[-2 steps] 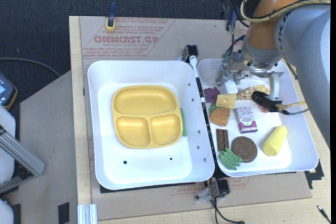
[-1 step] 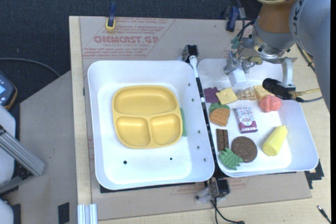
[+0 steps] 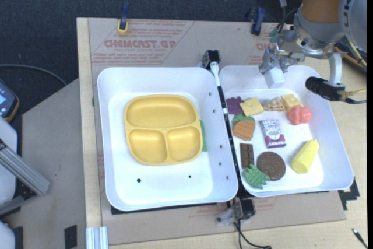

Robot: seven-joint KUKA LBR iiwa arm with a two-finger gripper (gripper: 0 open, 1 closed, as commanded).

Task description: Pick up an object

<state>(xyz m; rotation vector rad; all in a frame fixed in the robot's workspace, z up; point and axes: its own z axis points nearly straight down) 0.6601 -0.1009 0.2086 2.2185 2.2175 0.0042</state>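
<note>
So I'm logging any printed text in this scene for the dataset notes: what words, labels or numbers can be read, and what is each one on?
"CHEMCAST GP": large red letters on the brown protective sheet covering the bench behind the bins; the last letters are faint.
Smaller red lines above and below that, and repeats near the right bin: too blurred to read.
Small red-and-white packet in the right bin: it has print, too small to read.

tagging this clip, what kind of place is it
Most likely a robotics lab bench set up for grasping trials: two white bins clamped to a board, toy food pieces such as a plastic corn cob, and a robot arm above them.
</note>
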